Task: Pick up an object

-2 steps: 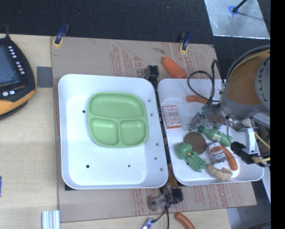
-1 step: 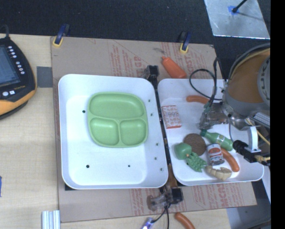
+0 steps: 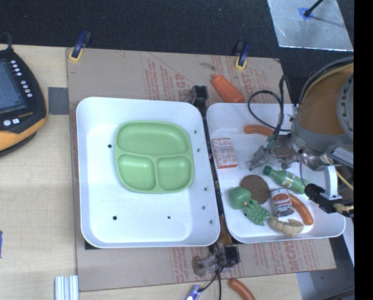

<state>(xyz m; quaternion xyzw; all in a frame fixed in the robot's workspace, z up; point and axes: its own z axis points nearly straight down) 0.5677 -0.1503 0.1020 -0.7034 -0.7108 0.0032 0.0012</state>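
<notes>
The grey arm with its orange band reaches in from the right over the right-hand shallow white bin (image 3: 236, 114), and its two-finger gripper (image 3: 265, 157) hangs low above the bin floor; the metal fingers look spread apart with nothing between them. Just beside the gripper lies a green plastic bottle (image 3: 285, 178). Nearer the bin's front edge sit a brown round disc (image 3: 254, 185), a green toy vegetable (image 3: 240, 197), a small red-labelled can (image 3: 281, 202) and an orange toy sausage (image 3: 302, 210). The left-hand white bin (image 3: 99, 167) holds a pale green divided plate (image 3: 153, 155). Both bins rest on the wooden counter (image 3: 30, 205).
</notes>
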